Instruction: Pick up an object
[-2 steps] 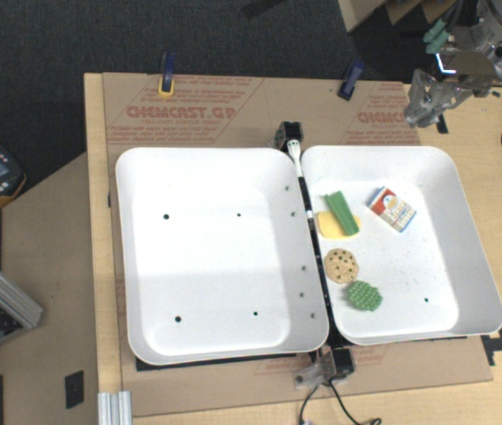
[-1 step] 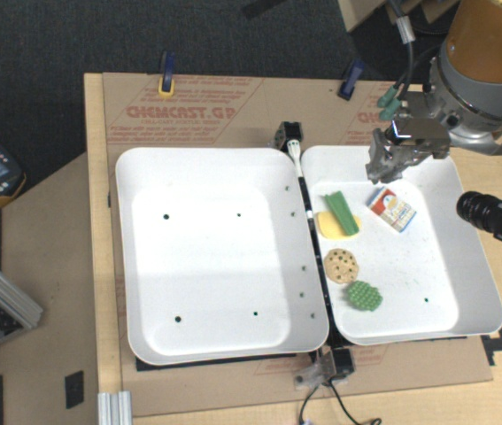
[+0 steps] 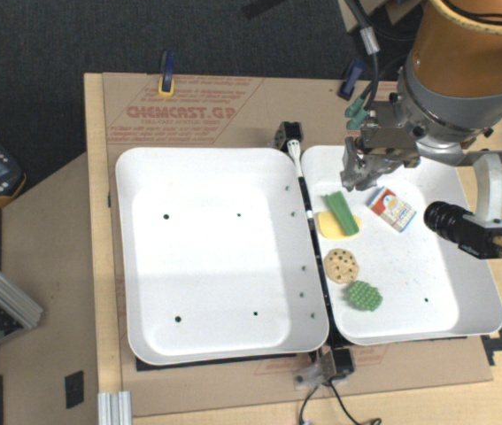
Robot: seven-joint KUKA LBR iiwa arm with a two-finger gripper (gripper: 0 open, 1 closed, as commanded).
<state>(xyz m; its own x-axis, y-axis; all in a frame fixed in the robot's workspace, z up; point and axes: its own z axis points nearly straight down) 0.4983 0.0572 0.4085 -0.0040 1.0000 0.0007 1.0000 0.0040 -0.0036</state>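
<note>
The right bin [image 3: 436, 312] holds several small objects. A green bar [image 3: 341, 212] lies partly over a yellow piece [image 3: 328, 227]. Below them sit a round brown cookie [image 3: 342, 264] and a bumpy green piece [image 3: 365, 296]. A small white, red and blue box [image 3: 392, 209] lies to the right of the bar. My gripper [image 3: 361, 177] hangs over the bin's upper left part, just above the green bar and left of the box. Nothing shows in its grasp.
The left bin [image 3: 215, 255] lies beside the right one, with a black divider strip [image 3: 308, 228] between them. A black cylinder [image 3: 459, 224] juts over the right bin's right side. Both bins rest on a cardboard sheet [image 3: 189, 104].
</note>
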